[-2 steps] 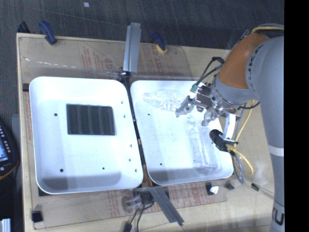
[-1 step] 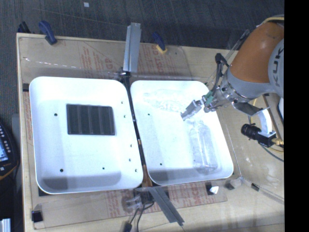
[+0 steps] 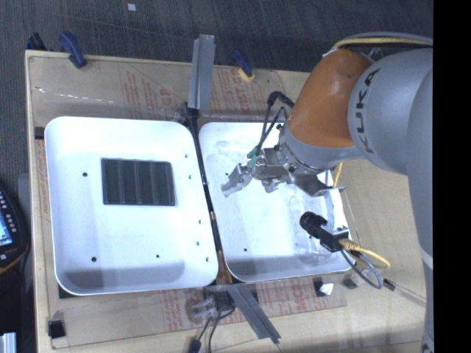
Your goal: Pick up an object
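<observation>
A dark grey ribbed rectangular block [image 3: 138, 182] lies flat in the middle of the left bin [image 3: 66, 145]. My gripper [image 3: 234, 181] hangs over the left half of the right bin [image 3: 257, 267], pointing toward the divider between the bins, well to the right of the block. Something faint and translucent [image 3: 223, 151] lies on the right bin's floor just behind the gripper; its shape is hard to make out. I see nothing held at the gripper's tip.
The orange-banded wrist [image 3: 331, 109] and grey arm cover the right bin's far right side. A black connector [image 3: 318, 228] with a yellow cable sits near the bin's right wall. A metal bar [image 3: 200, 72] stands behind the bins, and blue clamps [image 3: 72, 50] grip the bench's back edge.
</observation>
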You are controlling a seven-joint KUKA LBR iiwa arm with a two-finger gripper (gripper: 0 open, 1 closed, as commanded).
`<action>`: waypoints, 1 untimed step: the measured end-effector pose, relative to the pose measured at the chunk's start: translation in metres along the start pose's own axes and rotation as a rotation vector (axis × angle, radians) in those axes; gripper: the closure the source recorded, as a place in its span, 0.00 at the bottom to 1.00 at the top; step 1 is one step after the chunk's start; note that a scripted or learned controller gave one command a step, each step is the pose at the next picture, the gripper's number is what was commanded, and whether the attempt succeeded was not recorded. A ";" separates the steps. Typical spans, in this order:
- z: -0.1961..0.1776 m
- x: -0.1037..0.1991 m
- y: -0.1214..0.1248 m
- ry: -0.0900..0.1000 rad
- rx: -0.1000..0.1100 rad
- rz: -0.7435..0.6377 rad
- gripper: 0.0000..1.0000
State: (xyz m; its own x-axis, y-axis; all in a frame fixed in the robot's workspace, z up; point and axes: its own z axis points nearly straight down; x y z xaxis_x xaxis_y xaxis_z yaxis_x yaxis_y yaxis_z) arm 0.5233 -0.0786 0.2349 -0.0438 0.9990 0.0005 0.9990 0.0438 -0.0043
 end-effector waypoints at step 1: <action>0.044 0.011 -0.038 0.000 -0.001 0.151 0.00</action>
State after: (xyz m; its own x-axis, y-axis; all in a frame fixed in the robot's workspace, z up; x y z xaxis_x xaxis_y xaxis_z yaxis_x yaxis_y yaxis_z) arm 0.4850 -0.0693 0.1907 0.1073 0.9942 -0.0005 0.9942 -0.1073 -0.0038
